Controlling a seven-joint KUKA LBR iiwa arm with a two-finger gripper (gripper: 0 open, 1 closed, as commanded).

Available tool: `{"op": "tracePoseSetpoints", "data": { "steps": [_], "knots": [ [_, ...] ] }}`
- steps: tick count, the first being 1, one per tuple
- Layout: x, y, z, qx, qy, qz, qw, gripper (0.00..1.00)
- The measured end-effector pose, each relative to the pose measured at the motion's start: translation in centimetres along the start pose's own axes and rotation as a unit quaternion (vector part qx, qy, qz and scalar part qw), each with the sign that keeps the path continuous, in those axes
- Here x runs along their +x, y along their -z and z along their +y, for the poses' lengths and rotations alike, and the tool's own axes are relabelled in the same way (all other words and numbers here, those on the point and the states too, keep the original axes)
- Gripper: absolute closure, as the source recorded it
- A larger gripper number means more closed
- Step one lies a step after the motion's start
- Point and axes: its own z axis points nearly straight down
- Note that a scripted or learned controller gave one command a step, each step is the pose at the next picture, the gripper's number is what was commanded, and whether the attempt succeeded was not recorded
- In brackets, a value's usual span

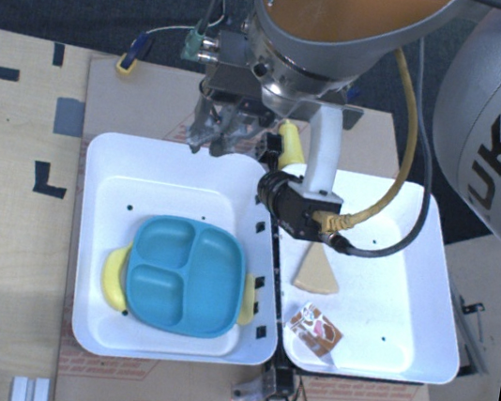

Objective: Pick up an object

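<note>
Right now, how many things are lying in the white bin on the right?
2: a tan wedge-shaped piece near the middle of the right-hand white bin, and a small brown-and-white wrapped packet by its front edge. The arm may hide more.

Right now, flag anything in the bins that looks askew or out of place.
In the left bin, the blue divided plate lies on top of a yellow object, whose edges poke out at the plate's left and right, so the plate may not sit flat.

Bright, even overhead light, soft shadows, mild glare on the white bins.
</note>
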Motion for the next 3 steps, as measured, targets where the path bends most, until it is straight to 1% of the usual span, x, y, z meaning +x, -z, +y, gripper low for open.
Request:
{"op": "tracePoseSetpoints", "data": {
  "steps": [1,2,3],
  "knots": [
    [-0.1,-9.7,1.0,0.011,-0.001,-0.006,0.9999,1.00],
    [0.0,2.4,0.1,0.001,0.000,0.000,1.0000,1.00],
    [-0.2,-14.4,6.7,0.014,-0.003,-0.008,0.9999,1.00]
  ]
}}
